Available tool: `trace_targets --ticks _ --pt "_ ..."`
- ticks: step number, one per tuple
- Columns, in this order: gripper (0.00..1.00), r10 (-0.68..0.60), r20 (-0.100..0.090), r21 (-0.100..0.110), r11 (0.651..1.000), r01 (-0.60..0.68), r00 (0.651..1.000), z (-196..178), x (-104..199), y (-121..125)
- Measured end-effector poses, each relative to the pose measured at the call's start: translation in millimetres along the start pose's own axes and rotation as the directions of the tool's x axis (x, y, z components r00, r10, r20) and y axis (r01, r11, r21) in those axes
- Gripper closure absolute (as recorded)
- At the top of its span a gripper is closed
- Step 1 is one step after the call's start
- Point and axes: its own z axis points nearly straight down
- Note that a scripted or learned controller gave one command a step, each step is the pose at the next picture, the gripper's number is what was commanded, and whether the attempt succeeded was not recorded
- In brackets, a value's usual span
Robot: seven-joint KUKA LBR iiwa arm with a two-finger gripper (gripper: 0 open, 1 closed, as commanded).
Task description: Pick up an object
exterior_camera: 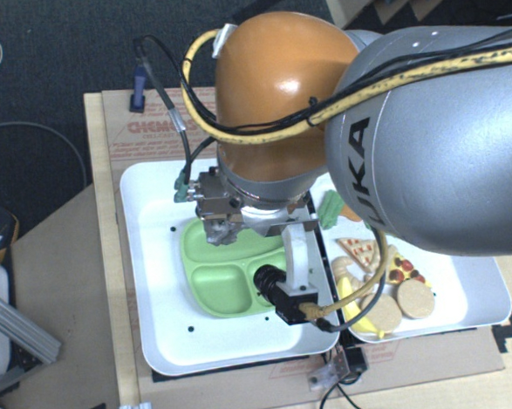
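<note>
The arm hangs low over the green tray (216, 281) at nine o'clock, seemingly lining up a pick; its gripper's (220, 232) state I cannot tell.

- Floor (37, 75): dark grey carpet, thin light cable looping across it at upper left.
- Table (119, 252): pale wood top, red printed lettering near its far edge.
- Blue-handled tool (137, 87) lies at the table's far-left corner.
- Metal rail (20, 334) at left edge, slanted.
- Lighting even, soft shadows.
</note>
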Motion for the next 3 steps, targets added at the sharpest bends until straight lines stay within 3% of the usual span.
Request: trace_targets --ticks 1,2,3 --pt "1.00 0.000 -0.001 -0.001 1.000 0.000 1.000 -10 1 0" --pt "1.00 0.006 0.000 -0.006 1.000 -0.006 1.000 -57 -59 1" --pt "1.00 0.007 0.005 0.013 1.000 -0.007 1.000 45 -101 -1"
